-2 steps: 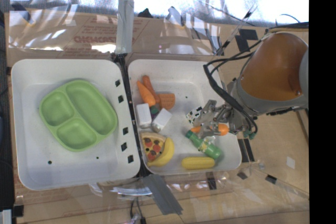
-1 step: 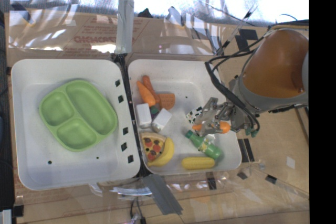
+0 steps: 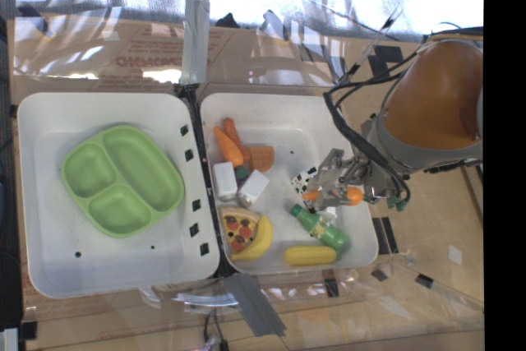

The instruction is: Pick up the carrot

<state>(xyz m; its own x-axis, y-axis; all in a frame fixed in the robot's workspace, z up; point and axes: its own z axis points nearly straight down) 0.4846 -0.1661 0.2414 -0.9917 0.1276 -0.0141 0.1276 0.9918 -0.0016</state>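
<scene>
Overhead, my camera takes in a bench point(image 3: 99, 53) of brown board with clear plastic sheeting lying over it, strongly lit along the top, and strips of grey tape point(image 3: 196, 41) running down toward the seam between the two bins.

Item: left bin point(image 3: 49, 259), white and shallow, bearing a green divided plate point(image 3: 122, 179) with three compartments.

Item: right bin point(image 3: 271, 107), white, touching the left one along a black-marked divider. Contents as I count them:
- carrot point(image 3: 229, 145), orange, lying near the bin's upper left, with a second orange piece point(image 3: 260, 157) just beside it;
- two white blocks point(image 3: 240, 184) below the carrot;
- pizza slice point(image 3: 238, 229) and banana point(image 3: 261, 240) at the lower left, touching;
- green bottle point(image 3: 321, 229) with a white label, tilted, lower right;
- yellow corn-like piece point(image 3: 311, 256) along the bottom wall;
- a small black-and-white patterned object point(image 3: 302, 178) near the middle.

Item: arm point(image 3: 431, 107), grey with orange band, entering from the right, cables trailing over it.

Item: gripper point(image 3: 330, 187), low over the right side of the right bin, just above the green bottle and well apart from the carrot. A small orange piece point(image 3: 353, 196) sits against its metal parts; I cannot tell whether it is gripped, nor how wide the gripper stands.
</scene>
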